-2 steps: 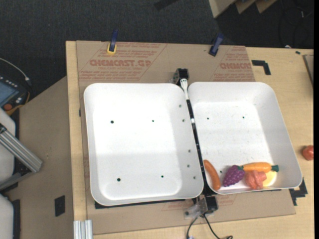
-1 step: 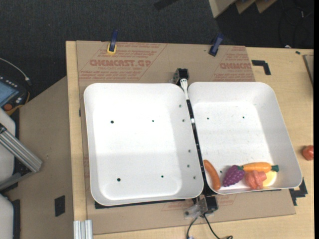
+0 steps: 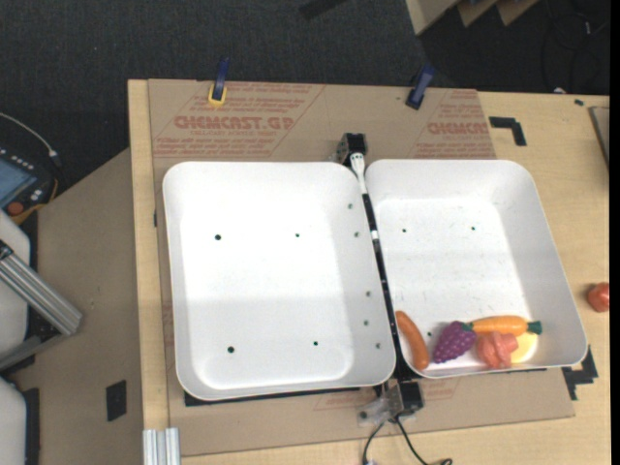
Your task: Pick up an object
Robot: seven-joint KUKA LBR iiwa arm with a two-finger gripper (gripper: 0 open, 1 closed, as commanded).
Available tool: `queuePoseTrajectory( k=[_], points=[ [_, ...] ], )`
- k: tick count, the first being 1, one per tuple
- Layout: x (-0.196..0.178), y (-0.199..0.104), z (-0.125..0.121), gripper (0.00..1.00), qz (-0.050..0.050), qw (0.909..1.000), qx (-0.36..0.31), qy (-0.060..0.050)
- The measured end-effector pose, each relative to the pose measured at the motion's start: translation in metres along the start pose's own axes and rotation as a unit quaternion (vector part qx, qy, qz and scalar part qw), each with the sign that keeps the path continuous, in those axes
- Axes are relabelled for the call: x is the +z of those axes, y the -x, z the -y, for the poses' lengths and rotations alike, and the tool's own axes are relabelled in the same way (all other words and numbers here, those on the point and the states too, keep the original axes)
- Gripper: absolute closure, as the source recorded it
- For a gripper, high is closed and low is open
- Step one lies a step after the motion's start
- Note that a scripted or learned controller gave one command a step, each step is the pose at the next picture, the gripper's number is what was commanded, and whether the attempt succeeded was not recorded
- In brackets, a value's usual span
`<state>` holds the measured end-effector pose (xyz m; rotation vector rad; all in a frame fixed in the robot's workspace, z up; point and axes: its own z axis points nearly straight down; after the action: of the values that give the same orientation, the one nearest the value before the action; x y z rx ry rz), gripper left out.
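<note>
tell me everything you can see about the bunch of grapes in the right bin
The bunch of grapes is a small purple toy, bumpy like a cluster of berries, seemingly plastic. It lies flat on the floor of the right bin, near its front edge, tapering toward the front left. A hot dog lies close on its left, and a carrot and a pink piece crowd its right side, seemingly touching it.

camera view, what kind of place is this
Most likely a robot lab test bench, not a kitchen: two shallow white bins clamped side by side on a cardboard-covered bench, with plastic toy food heaped in the right bin's near corner.
</note>
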<state>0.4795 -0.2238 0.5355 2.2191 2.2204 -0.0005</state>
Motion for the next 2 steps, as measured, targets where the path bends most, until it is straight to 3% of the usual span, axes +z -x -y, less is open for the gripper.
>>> queuePoseTrajectory(
  k=[2],
  points=[
    [0.0,0.0,0.0,1.0,0.0,1.0,0.0,0.0]
  ],
)
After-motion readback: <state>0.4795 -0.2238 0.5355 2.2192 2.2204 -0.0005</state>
